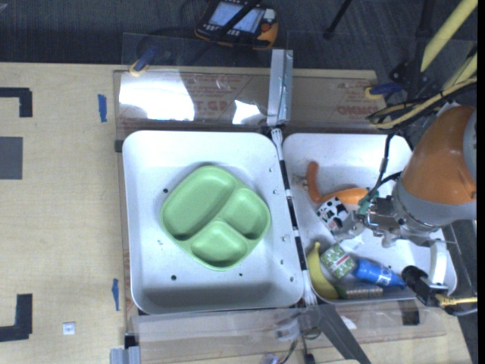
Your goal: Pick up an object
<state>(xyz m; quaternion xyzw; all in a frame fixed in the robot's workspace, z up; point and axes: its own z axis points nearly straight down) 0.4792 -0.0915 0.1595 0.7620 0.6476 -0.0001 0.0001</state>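
Note:
The right bin (356,146) holds several small things. An orange carrot-shaped piece (312,179) lies near its left wall, with a rounder orange piece (350,196) beside it. A black-and-white spotted toy (331,211) sits just below them. A yellow banana (318,274) curves along the front left corner, next to a green-labelled packet (338,262) and a blue tube with a black cap (381,273). My gripper (365,222) hangs low over the middle of this bin, just right of the spotted toy and above the blue tube. Nothing shows in its grasp.
The left bin (144,165) bears a green divided plate (216,215). A metal divider (280,89) stands behind the seam between the bins. The arm's orange band (447,158) covers the right bin's far right side. Cables and a handheld controller (235,21) lie beyond the bench.

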